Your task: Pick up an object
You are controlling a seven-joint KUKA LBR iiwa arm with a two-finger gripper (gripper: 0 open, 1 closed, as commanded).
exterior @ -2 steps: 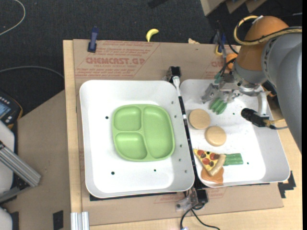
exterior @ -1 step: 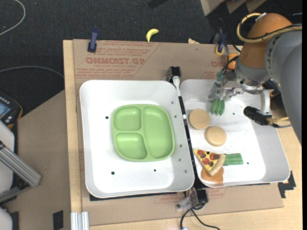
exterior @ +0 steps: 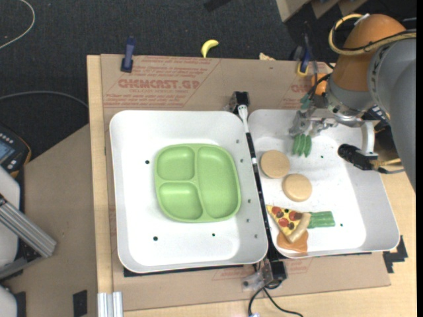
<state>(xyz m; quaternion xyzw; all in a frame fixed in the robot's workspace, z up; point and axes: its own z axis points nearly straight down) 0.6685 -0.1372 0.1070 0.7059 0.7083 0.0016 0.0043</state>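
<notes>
My gripper (exterior: 303, 131) is low over the back of the right bin (exterior: 370, 210), reaching in from the right. Directly at its tip lies a small green ribbed piece (exterior: 302, 145), like a bunch of green beans, its upper end touching or tucked under the gripper. Whether that piece is gripped I cannot make out. Nearer the front are two tan round discs (exterior: 274, 163) (exterior: 297, 187), one behind the other. A pizza slice (exterior: 288, 219) rests at the bin's front left on an orange piece (exterior: 293, 244), with a green block (exterior: 322, 220) beside it.
The left bin (exterior: 132, 150) holds a light green divided plate (exterior: 197, 182) in its middle. A black bar (exterior: 246, 137) runs along the seam between the two bins. A cardboard sheet (exterior: 165, 81) lies beneath both, held by blue clamps (exterior: 127, 55) at the back.
</notes>
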